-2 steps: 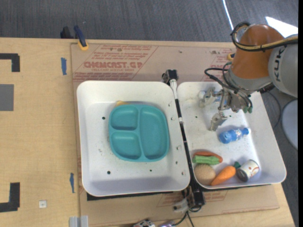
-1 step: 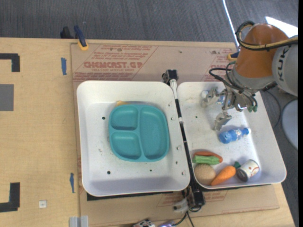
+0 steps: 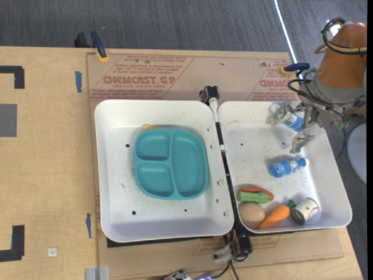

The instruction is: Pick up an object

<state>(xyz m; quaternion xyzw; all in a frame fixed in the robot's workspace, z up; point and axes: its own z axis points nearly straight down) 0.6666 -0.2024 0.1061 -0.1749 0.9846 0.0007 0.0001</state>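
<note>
Gripper [image 3: 291, 121] hovers above the blue bottle [image 3: 287, 167], finger state impossible to tell, nothing lifted yet.

Camera view: single fixed unit above the bench, looking down at a slant from the near side, set back enough to take in both white bins whole, the left bin [image 3: 111, 174] and the right bin [image 3: 332, 179] side by side at centre. Frame also covers the cardboard sheet [image 3: 175, 74] under the bins, the wooden bench top [image 3: 41, 156] at left, and a strip of grey floor [image 3: 175, 10] along the far edge. The arm [image 3: 341, 57] enters at the far right.
</note>
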